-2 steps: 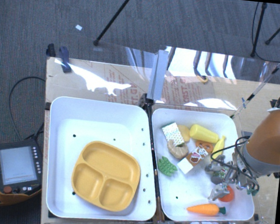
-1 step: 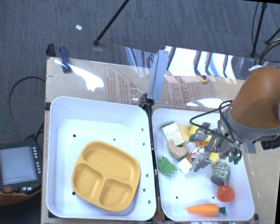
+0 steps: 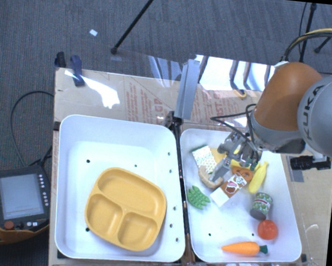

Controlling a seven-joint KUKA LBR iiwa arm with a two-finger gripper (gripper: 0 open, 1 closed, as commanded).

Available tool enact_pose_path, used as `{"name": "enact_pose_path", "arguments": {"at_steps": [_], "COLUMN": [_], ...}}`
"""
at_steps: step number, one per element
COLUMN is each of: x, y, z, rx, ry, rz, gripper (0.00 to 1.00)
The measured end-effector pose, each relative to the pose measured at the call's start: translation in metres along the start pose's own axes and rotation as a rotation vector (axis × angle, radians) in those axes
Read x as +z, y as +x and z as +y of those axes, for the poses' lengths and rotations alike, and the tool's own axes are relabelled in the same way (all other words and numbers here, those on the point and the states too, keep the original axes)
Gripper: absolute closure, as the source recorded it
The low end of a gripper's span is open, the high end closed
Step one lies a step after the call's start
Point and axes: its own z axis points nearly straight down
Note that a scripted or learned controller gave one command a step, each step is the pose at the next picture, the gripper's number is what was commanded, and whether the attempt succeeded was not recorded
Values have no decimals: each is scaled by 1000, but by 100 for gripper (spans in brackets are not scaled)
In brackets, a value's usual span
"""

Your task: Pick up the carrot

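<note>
Two shallow white bins sit side by side on a brown worktop [image 3: 128,98] printed with faint red lettering; grey carpet [image 3: 42,20] lies around it, and a handheld control pendant [image 3: 15,201] with a grey screen rests on the floor to the left, its cable looping away. A thin dark stand leg [image 3: 137,16] slants across the carpet behind the worktop.

The left bin [image 3: 82,138] holds a yellow plastic tray [image 3: 126,208] with three rounded compartments. The right bin [image 3: 290,191] carries a scatter of toy food. The gripper [image 3: 235,152] hangs over the upper middle of this bin, above a cluster of small boxes and a bread-like piece; whether it is spread or closed cannot be told from this slant, and nothing is seen pinched in it.

The carrot [image 3: 241,248] lies on its side near the front edge of the right bin, well apart from the gripper, its green stub pointing right and its tip pointing left. It is smooth, orange and tapered. Just above its stub end sits a round red tomato [image 3: 267,229], then a small dark can [image 3: 261,206] with a printed label. A yellow banana [image 3: 258,177] lies beside the gripper, and a green ridged leafy piece [image 3: 198,197] rests near the bin's left wall. The arm's wrist housing [image 3: 285,104] is a glossy orange dome on a grey body.
</note>
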Motion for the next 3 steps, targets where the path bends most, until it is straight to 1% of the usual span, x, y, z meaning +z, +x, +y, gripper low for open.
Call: {"name": "enact_pose_path", "arguments": {"at_steps": [1, 2, 3], "x": [55, 65, -7], "y": [-21, 13, -50], "z": [-9, -2, -61], "rx": [213, 740, 353], "ry": [-9, 1, -2], "rz": [-13, 2, -8], "gripper": [0, 0, 0]}}
